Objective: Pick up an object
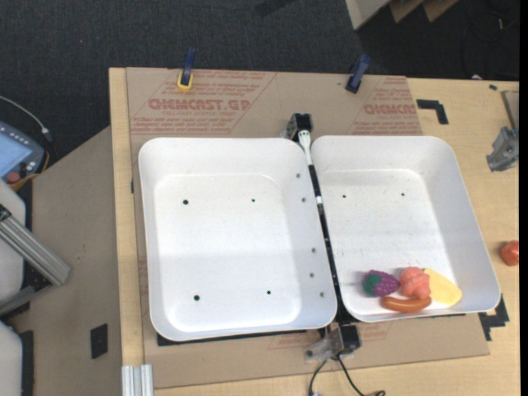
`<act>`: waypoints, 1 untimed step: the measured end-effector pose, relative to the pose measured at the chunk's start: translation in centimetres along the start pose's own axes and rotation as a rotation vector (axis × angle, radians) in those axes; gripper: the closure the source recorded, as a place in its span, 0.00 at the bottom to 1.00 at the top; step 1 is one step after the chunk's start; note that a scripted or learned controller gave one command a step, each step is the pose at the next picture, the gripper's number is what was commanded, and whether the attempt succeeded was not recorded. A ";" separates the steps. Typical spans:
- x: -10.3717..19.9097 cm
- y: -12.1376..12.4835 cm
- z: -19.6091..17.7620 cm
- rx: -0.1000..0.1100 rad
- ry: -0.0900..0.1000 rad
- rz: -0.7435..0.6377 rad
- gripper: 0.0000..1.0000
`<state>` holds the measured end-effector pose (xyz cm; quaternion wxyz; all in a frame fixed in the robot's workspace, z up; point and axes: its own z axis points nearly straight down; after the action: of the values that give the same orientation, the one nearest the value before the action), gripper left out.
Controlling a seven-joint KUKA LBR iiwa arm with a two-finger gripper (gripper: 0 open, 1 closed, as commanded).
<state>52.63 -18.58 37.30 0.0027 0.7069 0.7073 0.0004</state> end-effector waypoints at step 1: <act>-3.9 0.5 5.4 0.007 0.004 0.003 1.00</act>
<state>53.12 -22.55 31.87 -0.0010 0.7078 0.7064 -0.0008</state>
